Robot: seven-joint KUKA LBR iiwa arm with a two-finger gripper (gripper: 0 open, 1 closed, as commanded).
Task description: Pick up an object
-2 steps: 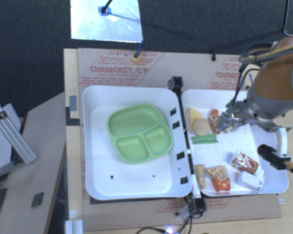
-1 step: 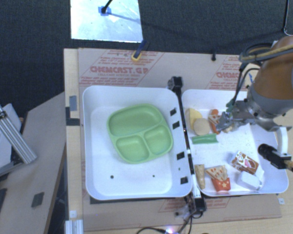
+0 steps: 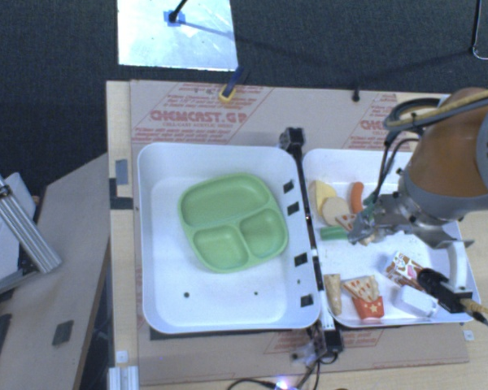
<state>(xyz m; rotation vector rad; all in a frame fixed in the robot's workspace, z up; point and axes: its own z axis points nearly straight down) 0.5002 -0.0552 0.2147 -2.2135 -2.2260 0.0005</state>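
The worktop (image 3: 187,104) holds two white bins. The left bin (image 3: 159,242) has a green tray (image 3: 232,222). The right bin (image 3: 342,157) is full of small toy food. The arm (image 3: 451,165) hangs low over it, and the end effector (image 3: 364,227) sits right by a green bean (image 3: 335,233) and a round slice (image 3: 337,210). I cannot tell how it is set. The food lies close together, so it may push pieces away or grab nothing.
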